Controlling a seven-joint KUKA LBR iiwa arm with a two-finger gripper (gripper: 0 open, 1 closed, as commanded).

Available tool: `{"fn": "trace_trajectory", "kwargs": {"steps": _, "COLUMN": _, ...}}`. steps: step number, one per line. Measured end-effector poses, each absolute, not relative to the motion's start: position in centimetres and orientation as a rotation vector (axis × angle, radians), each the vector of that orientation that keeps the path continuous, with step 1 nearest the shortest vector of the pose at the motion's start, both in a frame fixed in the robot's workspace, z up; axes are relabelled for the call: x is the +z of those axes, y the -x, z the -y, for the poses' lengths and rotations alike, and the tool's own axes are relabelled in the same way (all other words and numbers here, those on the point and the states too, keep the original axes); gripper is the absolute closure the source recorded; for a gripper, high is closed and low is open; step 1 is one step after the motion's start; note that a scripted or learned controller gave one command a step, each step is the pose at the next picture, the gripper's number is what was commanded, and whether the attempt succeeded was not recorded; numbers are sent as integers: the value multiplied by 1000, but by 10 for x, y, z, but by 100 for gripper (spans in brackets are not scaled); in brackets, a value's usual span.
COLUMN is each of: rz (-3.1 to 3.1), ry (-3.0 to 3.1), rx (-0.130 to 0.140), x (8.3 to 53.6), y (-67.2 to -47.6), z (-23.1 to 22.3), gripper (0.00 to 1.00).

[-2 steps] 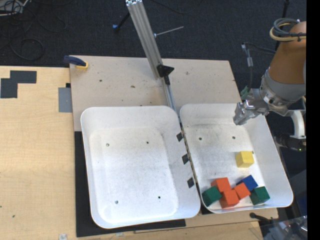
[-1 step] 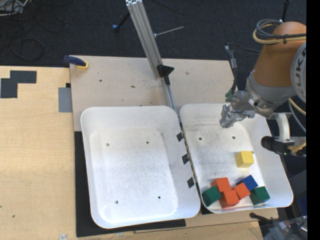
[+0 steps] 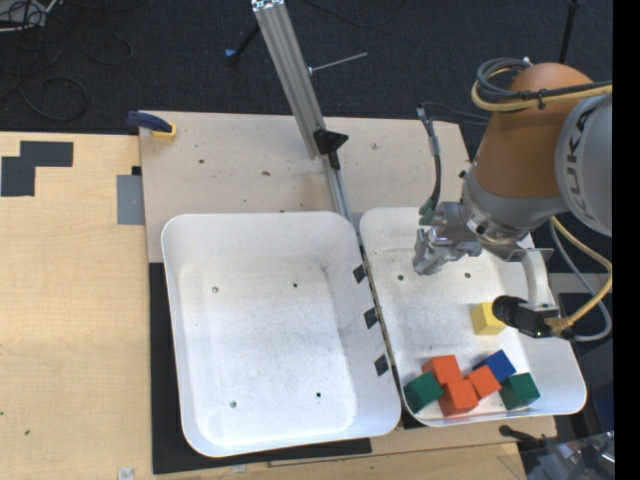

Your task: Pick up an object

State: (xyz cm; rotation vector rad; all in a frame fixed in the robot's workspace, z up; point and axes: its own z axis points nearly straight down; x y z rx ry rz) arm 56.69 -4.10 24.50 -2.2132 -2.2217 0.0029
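The claw (image 3: pixel 432 253) hangs over the upper part of the right bin (image 3: pixel 400 230); whether it is spread or pinched, I cannot tell. Nearer the bin's lower edge lie orange blocks (image 3: pixel 460 383), green blocks (image 3: pixel 423 391), and a blue block (image 3: pixel 501 364). A yellow block (image 3: pixel 486 317) lies just above them.

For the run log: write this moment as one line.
gripper: over right bin, far end, holding nothing seen | blocks: near corner | yellow block: apart | left bin
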Motion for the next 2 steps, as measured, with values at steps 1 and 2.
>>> {"fn": "trace_trajectory", "kwargs": {"steps": 1, "rz": 2222, "ry": 2212, "rx": 3, "x": 233, "y": -554, "z": -17, "gripper": 100}}
{"fn": "trace_trajectory", "kwargs": {"steps": 2, "rz": 2222, "ry": 2212, "rx": 5, "x": 221, "y": -536, "z": -66, "gripper": 100}}
